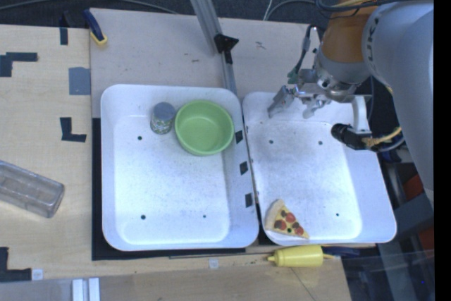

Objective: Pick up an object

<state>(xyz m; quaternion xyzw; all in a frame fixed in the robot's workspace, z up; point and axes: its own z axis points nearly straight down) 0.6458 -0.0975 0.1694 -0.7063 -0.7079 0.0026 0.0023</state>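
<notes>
A green bowl (205,127) stands at the back of the left bin (127,222), with a small grey can (162,118) just to its left. A pizza-slice toy (285,219) lies at the front left corner of the right bin (366,222). A yellow mustard bottle (299,256) lies on the bench just outside that bin's front rim. My gripper (296,103) hovers over the back left edge of the right bin, its two fingers spread apart with nothing between them.
A metal pole (204,10) slants over the bench behind the left bin. A clear plastic container (28,188) lies on the table at far left. A blue and yellow tool (95,27) rests at the bench's back left corner.
</notes>
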